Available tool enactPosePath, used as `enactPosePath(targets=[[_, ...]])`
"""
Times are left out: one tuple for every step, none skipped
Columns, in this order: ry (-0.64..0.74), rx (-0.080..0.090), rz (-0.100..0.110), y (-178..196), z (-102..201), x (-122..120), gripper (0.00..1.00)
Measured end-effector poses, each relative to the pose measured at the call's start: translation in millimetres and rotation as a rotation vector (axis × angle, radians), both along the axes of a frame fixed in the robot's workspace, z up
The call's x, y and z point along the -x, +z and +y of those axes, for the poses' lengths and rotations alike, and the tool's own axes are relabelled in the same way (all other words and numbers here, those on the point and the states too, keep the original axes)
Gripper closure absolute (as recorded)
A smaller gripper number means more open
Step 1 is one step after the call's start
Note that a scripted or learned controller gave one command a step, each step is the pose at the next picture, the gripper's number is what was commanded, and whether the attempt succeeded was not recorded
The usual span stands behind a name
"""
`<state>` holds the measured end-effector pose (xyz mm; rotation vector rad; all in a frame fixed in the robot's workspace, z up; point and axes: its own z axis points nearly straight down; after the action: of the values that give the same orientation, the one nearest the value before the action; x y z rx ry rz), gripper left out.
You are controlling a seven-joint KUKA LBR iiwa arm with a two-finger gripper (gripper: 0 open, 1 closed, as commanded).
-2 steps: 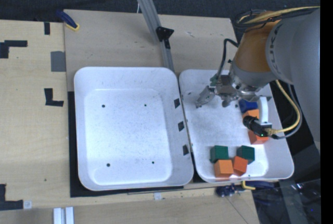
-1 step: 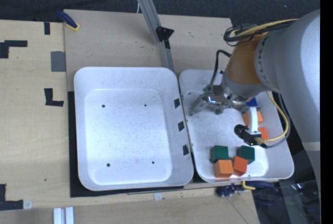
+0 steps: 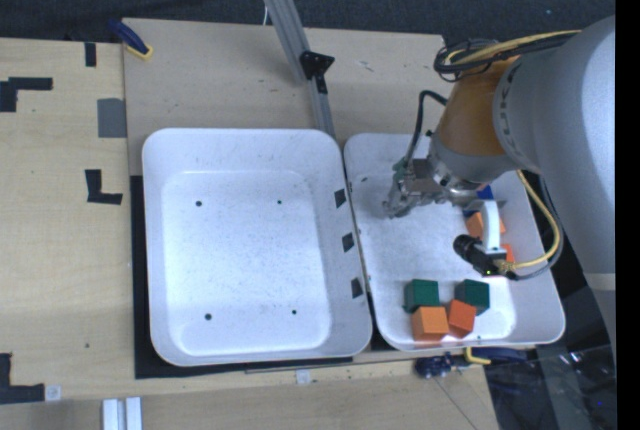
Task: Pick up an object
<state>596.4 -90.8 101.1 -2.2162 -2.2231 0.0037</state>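
I see the hand [image 3: 398,200] low in the right bin [image 3: 372,218], well apart from the blocks [image 3: 445,306]; whether it is open or closed, I cannot tell.

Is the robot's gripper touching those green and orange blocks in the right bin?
Apart. In the camera view the gripper hangs over the upper left of the right bin, with bare white floor between it and the blocks near the bottom edge.

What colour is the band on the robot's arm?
Orange: the band above the wrist, seen in the camera view.

no legible text (bins, bench unmarked)
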Motion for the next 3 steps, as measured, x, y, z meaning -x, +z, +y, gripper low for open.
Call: enactPosePath(targets=[[-0.002, 0.001, -0.008, 59.9, -7.4, -3.8, 1.00], [-0.001, 0.001, -0.009, 123.6, -8.6, -4.3, 1.00], [-0.002, 0.001, 0.000, 101.3, -8.2, -3.9, 1.00]])
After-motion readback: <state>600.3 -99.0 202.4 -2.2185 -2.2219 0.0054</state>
